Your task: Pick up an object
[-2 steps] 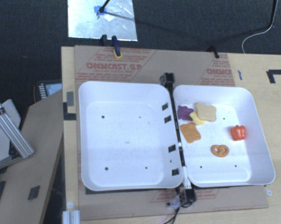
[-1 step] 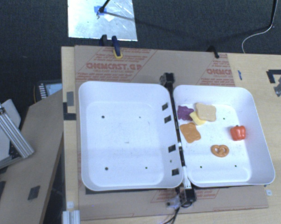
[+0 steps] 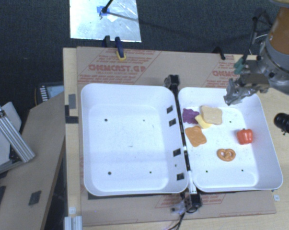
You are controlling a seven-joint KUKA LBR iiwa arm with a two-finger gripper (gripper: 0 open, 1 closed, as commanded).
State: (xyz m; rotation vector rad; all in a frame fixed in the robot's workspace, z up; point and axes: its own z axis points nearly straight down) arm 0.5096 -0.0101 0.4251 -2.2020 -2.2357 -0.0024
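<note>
The bench [image 3: 134,63], covered with printed cardboard, takes up most of the scene. On it sit two shallow white bins side by side, joined along a dark hinge strip with clips. The left bin [image 3: 91,176] is the bigger-looking one from where I stand, its floor showing just a few small dark dots. The right bin [image 3: 264,171] holds all the small items.

At about two o'clock from the middle of the bench, the arm [image 3: 283,37] reaches in, grey with its orange band, cables trailing beside it. Its gripper [image 3: 234,97] hangs over the upper edge of the right bin, at roughly twelve o'clock of that bin. I cannot tell how the claw is set; it is a blur of grey metal from this angle, and nothing can be made out in it.

In the right bin, a tan bread slice [image 3: 212,114] lies near the top left, just below and to the left of the gripper. At its nine o'clock is a purple piece [image 3: 190,115], and touching its lower left corner is a small yellow piece [image 3: 202,123]. At six o'clock from the purple piece lies an orange toast-like piece [image 3: 196,136]. A red pepper [image 3: 245,136] sits well apart at the bin's three o'clock. A small pretzel [image 3: 225,154] lies near five o'clock of the bread slice.

A shiny metal sheet [image 3: 106,13] lies beyond the bench at eleven o'clock.
</note>
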